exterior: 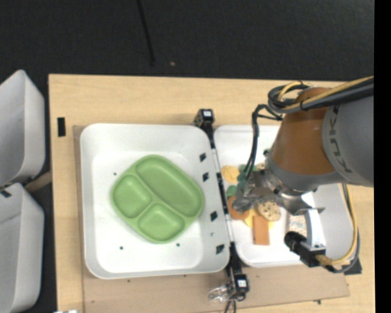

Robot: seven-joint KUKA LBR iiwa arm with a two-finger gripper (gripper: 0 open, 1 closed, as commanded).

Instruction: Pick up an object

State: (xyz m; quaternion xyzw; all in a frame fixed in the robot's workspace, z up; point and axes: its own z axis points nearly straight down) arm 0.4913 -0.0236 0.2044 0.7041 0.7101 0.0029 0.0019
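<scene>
Over at the shallow white bin (pixel 274 258) on the view's right, the grey arm with the orange band (pixel 306 142) hangs low above a little heap of toy-food bits, and the pincer (pixel 250 197) sits down among them near the bin's left wall; the wrist covers it, so I honestly can't tell whether it's spread, pressed together or pinching anything. Clearest candidate is the flat orange rectangular block (pixel 261 232), lying just beside the pincer toward the bin's front; touching it or nearly so is a round tan biscuit-shaped piece with dark dots (pixel 268 208); further back there's a pale yellow lump (pixel 230 173) and a small green scrap (pixel 233 191) close against the divider.

My guess: all of these are light, stiff plastic, not fragile, probably a bit slick; the orange block looks thin, so I'd take it across its short width, on the long edges, about mid-length so it doesn't swing; the biscuit piece would want a pinch across its rim. Crowding is the headache, since a close neighbour could get nudged or come up too.

Other shallow white bin (pixel 88 175) holds a green three-compartment plastic plate (pixel 158 198), well apart from the arm; wide and shallow, so only its rim would give a hold. Both bins sit on the pale wooden bench (pixel 117 96).
</scene>
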